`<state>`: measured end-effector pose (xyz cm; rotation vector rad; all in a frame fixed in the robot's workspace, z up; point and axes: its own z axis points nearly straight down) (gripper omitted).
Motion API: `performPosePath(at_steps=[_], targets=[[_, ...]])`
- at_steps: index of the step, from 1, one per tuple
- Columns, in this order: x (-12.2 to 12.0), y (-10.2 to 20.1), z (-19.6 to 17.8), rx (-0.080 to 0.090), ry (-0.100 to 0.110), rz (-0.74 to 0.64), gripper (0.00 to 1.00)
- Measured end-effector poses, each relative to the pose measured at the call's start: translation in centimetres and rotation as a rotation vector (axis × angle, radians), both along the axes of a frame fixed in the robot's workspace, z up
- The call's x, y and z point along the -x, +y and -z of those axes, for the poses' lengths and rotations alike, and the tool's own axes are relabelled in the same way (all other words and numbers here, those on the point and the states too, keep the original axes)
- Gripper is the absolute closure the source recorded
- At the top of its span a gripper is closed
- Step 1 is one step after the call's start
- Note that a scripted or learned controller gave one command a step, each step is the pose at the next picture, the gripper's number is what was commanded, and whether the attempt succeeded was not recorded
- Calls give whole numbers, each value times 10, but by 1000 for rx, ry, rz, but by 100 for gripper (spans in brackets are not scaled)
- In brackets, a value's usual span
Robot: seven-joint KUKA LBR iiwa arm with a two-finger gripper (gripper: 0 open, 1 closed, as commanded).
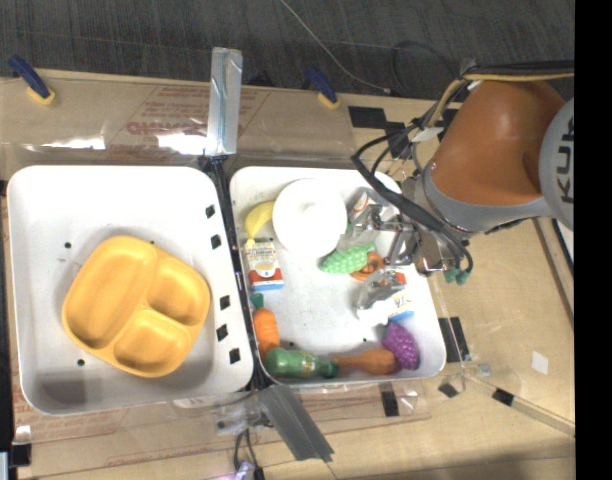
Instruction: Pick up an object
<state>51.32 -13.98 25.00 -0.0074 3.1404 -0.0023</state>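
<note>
Grey end effector (pixel 378 258) blurs over the green toy (pixel 344 261); its finger state cannot be told.

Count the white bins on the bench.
2: the left bin holds a yellow divided tray; the right bin holds toy food, with the gripper over it.

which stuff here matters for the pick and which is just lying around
In play:
- gripper, low in the right bin
- green bumpy toy just beside it
- white plate
- purple grapes
- carrot
- green bottle

Lying about:
- yellow divided tray in the left bin
- blue clamps
</note>
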Motion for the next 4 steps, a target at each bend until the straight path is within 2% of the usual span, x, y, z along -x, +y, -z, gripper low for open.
performPosePath(at_steps=[1,2,3,4], targets=[[-17,-14,149,-5,11,1,0],[-43,18,158,-2,-2,114,0],[-45,19,147,-1,-5,107,100],[-88,-10,40,-1,-6,374,100]])
